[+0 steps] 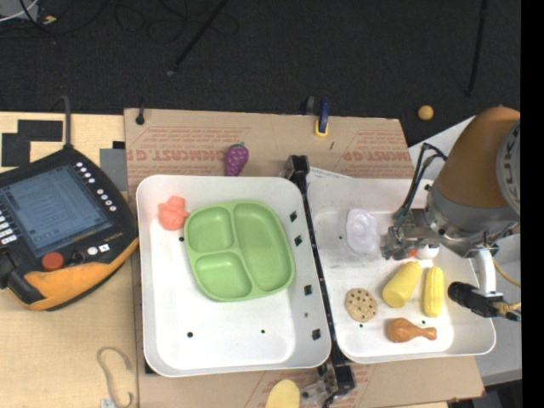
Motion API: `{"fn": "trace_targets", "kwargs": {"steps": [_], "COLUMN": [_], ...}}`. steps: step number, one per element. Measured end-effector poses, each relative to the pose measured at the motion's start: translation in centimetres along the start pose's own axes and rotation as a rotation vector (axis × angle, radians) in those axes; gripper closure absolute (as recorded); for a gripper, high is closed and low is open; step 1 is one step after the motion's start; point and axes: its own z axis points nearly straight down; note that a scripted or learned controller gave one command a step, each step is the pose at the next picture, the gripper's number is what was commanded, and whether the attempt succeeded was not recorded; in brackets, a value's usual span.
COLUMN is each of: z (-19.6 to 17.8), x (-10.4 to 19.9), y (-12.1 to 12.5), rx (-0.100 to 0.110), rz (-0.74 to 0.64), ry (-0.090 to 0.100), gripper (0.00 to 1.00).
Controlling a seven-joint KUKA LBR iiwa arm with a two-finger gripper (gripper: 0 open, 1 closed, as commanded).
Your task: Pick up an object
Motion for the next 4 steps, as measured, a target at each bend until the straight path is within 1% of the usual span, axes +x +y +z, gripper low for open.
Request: {"fn": "trace_targets", "kwargs": {"steps": [1,2,3,4], "z": [-5.2,-6.9,-6.1,-5.7], "x": [1.0,0.8,6.5,11.7], "y": [0.3,0.3,1.2,3.2], "rx": [0.001,0.003,0.006,0.005], "rz": [-0.003,-0.002,-0.006,-0.006], "ry": [0.001,0.001,0.003,0.002], "gripper": [1.00,1.00,1.00,1.00]}}
